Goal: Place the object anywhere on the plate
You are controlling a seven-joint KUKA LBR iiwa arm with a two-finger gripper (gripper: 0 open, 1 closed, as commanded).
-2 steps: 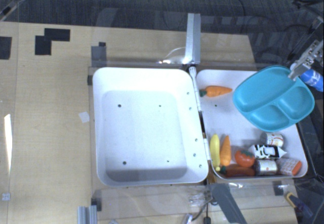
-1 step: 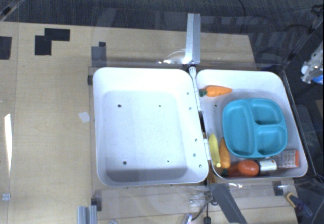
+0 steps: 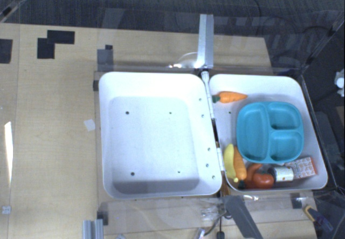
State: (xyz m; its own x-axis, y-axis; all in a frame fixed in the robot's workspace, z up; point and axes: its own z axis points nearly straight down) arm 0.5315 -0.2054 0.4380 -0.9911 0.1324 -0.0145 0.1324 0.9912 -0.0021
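Down at the bottom of the frame, along the near wall of the right bin, sits a little huddle of toy food: a yellow banana, a red tomato-like piece with something orange tucked beside it, a small can and a patterned packet. Just above them, filling the middle of that bin, is the blue plate, three compartments, nothing lying in it yet. Up at the bin's top left corner lies the carrot, orange, on its side, close to the plate's upper left edge but apart from it. Left bin, bare white, takes the centre of the table. As for the gripper, I cannot tell its state from here. Which piece is the object? Hard to call. Any of them looks light, hard plastic and rather slick, so a pinch across the narrow middle seems safest; the carrot, lying free, looks easiest to take.
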